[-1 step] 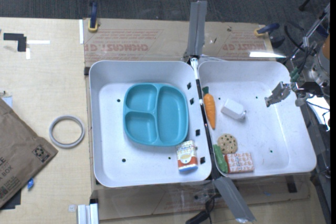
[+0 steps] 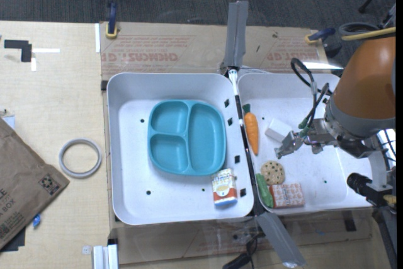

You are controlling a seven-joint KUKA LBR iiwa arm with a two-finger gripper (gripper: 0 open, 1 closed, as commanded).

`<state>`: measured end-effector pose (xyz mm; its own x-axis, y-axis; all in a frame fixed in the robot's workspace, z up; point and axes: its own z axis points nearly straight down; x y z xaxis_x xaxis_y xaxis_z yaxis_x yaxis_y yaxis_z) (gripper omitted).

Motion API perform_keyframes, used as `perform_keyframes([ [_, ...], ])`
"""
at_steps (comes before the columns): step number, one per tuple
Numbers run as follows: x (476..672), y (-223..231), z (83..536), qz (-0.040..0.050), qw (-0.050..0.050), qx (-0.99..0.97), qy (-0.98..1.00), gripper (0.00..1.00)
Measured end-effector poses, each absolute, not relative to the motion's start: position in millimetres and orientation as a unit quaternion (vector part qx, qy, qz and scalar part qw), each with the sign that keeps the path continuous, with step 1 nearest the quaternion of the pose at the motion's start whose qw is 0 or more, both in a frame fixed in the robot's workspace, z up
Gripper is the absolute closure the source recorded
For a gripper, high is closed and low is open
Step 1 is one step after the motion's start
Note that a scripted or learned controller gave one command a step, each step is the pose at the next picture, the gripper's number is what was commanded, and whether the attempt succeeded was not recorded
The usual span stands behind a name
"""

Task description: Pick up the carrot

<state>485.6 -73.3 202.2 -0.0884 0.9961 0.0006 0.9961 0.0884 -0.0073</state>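
Bench holds two white bins [image 2: 116,154]. Near carrot's low end: cookie [image 2: 272,169], red packet [image 2: 287,194]. Carrot [image 2: 251,130] lies along right bin's left wall. Gripper [image 2: 284,148] right of carrot, apart; jaws spread, nothing between. Teal tray [image 2: 187,137] left of carrot.

The light is even and fairly bright, coming from above, with no hard glare. The two white bins [image 2: 119,135] read almost flat white, their floors close to washed out, and soft shadow gathers along their inner walls. The teal tray [image 2: 187,137] throws only a thin, faint shadow on the bin floor. The dark carpet along the top edge falls off into dimness. Detail is modest: print on the small packets near the bins' front edge is too soft to read, and the arm's orange band [image 2: 371,79] looks slightly blurred.
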Motion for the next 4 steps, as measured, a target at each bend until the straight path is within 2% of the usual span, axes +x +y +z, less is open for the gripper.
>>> perform_keyframes([
  [1, 566.8, -21.6, 195.1, 0.0014, 0.001, -0.536, -0.844, 0.0],
  [2, 526.5, -35.4, 188.9, 0.0015, 0.002, -0.554, -0.832, 0.0],
  [3, 575.5, -11.1, 190.3, 0.0008, 0.001, -0.439, -0.899, 0.0],
  [4, 576.1, -8.8, 189.6, 0.0007, 0.0, -0.442, -0.897, 0.0],
])
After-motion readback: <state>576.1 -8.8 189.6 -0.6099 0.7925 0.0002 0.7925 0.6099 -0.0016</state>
